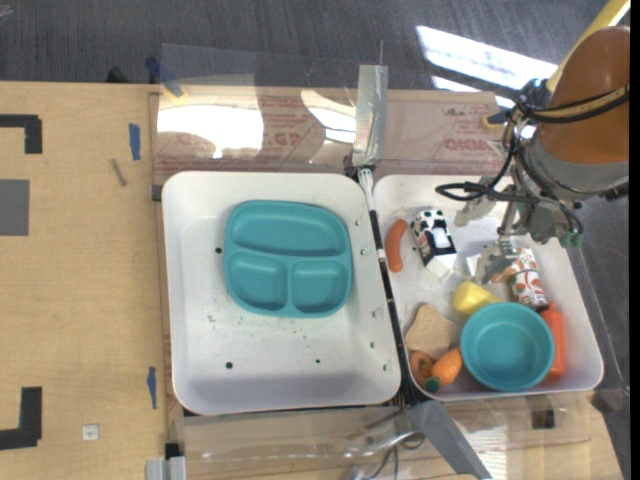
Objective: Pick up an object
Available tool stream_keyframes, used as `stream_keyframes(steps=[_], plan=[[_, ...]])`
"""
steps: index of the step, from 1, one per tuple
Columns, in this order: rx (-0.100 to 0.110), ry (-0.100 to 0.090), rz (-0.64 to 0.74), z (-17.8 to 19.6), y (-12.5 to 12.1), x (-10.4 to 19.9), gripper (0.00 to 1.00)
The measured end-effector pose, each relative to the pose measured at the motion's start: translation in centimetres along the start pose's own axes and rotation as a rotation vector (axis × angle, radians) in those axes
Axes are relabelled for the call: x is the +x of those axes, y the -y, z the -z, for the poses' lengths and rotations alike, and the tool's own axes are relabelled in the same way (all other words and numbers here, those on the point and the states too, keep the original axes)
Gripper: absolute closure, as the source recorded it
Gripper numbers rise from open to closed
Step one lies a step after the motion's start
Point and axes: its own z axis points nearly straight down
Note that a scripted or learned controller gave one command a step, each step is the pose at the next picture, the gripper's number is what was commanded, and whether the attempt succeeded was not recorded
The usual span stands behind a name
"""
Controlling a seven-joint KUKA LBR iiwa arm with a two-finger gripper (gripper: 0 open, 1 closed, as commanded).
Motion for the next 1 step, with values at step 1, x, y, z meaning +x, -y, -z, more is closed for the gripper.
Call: stream_keyframes(steps=[1], plan=[[0.0,-0.007,-0.093,-6.11,6.64,1.66,0.0]])
